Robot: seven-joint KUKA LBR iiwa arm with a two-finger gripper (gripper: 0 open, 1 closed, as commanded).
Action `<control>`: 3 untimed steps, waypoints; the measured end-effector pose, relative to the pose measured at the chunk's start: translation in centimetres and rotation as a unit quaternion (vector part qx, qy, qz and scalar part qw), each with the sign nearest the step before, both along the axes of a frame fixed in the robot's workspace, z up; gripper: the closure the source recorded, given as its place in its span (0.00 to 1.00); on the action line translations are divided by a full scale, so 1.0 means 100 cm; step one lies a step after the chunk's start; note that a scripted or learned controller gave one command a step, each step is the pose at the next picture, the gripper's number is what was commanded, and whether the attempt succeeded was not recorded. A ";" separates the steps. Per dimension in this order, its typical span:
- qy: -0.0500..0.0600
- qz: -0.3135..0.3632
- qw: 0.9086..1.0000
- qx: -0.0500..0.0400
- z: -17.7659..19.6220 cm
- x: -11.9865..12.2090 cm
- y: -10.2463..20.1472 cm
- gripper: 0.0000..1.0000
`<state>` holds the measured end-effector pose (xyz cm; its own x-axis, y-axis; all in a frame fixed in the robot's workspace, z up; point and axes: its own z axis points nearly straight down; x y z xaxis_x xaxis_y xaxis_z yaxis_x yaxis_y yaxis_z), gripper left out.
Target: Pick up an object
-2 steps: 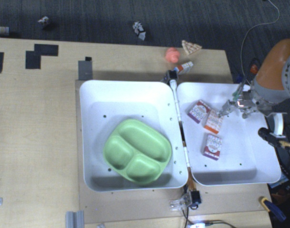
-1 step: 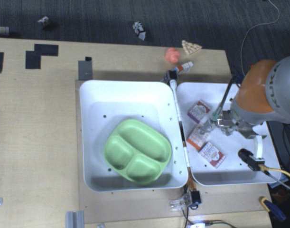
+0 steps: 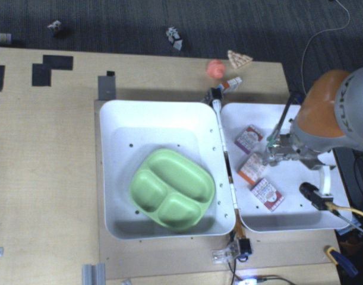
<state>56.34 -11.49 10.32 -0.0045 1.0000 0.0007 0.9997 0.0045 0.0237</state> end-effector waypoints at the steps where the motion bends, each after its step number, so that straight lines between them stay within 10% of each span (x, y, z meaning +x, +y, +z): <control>1: 0.000 0.000 1.000 0.000 0.000 0.000 0.000 0.00; 2: 0.000 -0.003 1.000 -0.003 -0.012 -0.033 0.014 0.00; 3: -0.002 -0.001 1.000 -0.001 0.000 -0.030 0.016 1.00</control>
<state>53.32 -9.91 10.31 -0.0016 1.0000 -0.0005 0.9996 0.0016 0.0280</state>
